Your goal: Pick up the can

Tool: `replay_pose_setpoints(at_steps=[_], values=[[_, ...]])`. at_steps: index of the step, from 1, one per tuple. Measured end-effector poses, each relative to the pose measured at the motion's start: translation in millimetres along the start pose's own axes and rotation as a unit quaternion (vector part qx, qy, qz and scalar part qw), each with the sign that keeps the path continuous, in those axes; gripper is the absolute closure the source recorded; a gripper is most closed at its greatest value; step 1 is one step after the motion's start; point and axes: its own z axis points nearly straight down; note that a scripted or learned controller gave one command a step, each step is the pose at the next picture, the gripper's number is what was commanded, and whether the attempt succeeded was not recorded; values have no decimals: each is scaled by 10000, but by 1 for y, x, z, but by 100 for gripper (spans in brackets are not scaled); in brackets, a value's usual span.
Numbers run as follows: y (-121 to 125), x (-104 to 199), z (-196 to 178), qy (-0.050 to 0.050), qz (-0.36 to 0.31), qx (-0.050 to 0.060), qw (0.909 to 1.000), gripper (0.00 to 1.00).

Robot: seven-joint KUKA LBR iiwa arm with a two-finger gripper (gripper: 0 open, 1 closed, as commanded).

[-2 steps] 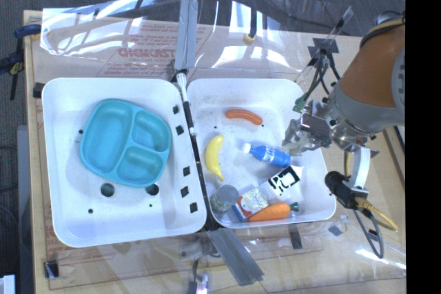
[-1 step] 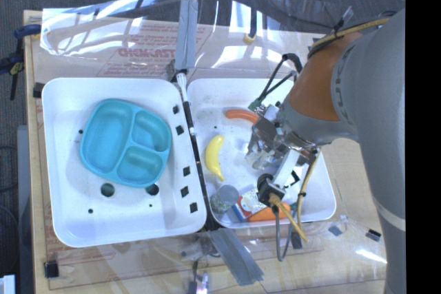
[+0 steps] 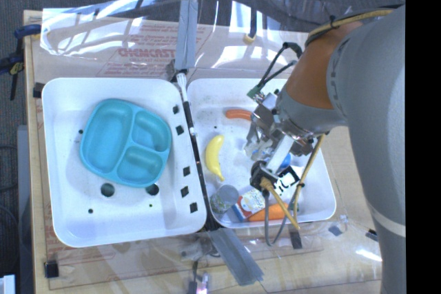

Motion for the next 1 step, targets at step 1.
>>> replay_pose_setpoints(at_steps=[1], values=[[64, 21, -11, -7, -168, 7, 9999, 100]])
